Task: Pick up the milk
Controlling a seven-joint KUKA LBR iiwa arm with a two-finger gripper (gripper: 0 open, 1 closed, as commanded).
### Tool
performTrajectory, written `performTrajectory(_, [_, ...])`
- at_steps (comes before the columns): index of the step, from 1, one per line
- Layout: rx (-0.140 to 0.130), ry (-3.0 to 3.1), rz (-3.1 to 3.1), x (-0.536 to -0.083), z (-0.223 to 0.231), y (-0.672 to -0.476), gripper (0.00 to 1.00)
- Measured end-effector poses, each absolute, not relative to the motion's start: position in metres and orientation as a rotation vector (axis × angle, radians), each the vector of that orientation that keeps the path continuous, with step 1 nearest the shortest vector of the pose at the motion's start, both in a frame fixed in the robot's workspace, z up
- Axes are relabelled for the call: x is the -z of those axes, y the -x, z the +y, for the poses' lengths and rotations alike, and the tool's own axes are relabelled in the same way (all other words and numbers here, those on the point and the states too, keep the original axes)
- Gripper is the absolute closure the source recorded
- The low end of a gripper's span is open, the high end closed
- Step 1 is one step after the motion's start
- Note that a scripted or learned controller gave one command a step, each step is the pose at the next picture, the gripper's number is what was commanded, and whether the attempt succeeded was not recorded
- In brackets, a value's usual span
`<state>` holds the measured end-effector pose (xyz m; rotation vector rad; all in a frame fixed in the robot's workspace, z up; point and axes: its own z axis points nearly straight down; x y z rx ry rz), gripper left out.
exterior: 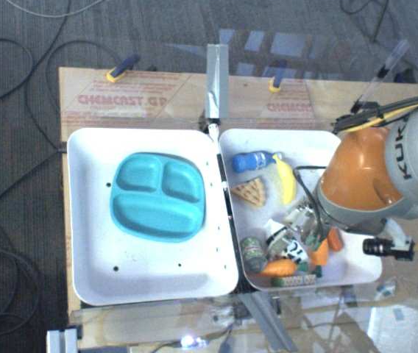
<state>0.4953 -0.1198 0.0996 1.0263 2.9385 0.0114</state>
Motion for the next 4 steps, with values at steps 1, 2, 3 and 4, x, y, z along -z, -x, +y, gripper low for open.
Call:
performTrajectory(1, [0.008,-1.634,2.666,-0.09,-0.107,-0.504,0.0])
performTrajectory(2, [0.003,-1.634,2.664,-0.097,-0.106,-0.506,1.0])
performTrajectory(3, [0.011,-2.006,2.42,-0.227,-0.056,-0.542,1.0])
performTrajectory(4, [0.011,-2.006,2.419,-0.227,-0.056,-0.543,0.0])
